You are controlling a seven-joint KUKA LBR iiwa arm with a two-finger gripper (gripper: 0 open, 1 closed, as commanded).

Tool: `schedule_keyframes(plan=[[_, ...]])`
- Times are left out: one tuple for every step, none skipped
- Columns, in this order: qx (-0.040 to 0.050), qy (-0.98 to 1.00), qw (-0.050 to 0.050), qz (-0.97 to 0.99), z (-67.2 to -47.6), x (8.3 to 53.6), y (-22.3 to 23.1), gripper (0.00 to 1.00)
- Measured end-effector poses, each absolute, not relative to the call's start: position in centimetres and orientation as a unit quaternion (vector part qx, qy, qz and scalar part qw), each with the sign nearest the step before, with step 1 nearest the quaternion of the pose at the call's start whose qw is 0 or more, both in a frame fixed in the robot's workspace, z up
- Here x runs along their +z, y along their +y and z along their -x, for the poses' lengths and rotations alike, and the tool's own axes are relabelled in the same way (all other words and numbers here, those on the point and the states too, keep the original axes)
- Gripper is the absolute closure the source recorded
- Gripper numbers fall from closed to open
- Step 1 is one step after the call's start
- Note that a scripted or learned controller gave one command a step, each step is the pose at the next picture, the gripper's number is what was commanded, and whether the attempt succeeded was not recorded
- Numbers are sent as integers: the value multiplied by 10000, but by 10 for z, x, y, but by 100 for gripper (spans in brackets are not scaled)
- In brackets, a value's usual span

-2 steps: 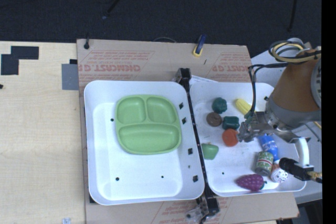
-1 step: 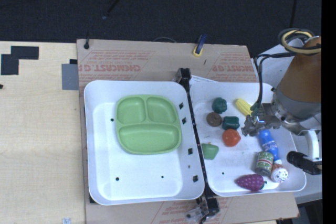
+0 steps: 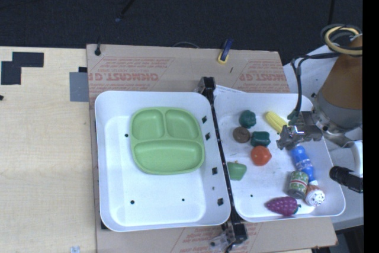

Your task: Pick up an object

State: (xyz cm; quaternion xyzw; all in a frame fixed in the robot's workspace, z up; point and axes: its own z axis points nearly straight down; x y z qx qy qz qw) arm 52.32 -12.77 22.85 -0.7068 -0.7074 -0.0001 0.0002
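The tool point(image 3: 288, 138) hangs low over the right bin point(image 3: 337, 201); whether its grip is wide or narrow cannot be told. Just beside it lie a blue bottle point(image 3: 302, 160) and a yellow banana point(image 3: 274, 121).

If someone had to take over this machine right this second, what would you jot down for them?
Gripper: low over the right bin, between the yellow piece and the blue bottle. Nothing visibly between its fingers; open or shut is unclear.
Right bin: dark green toy, brown round piece, teal block, red ball, green piece, small can, purple grapes, white dotted ball.
Left bin: green divided plate.
Done: nothing lifted.
Left: grasp one object and raise it.
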Motion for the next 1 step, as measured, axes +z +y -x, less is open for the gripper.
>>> schedule_keyframes(plan=[[-6,-7090,8,7052,-564,232,-83,100]])
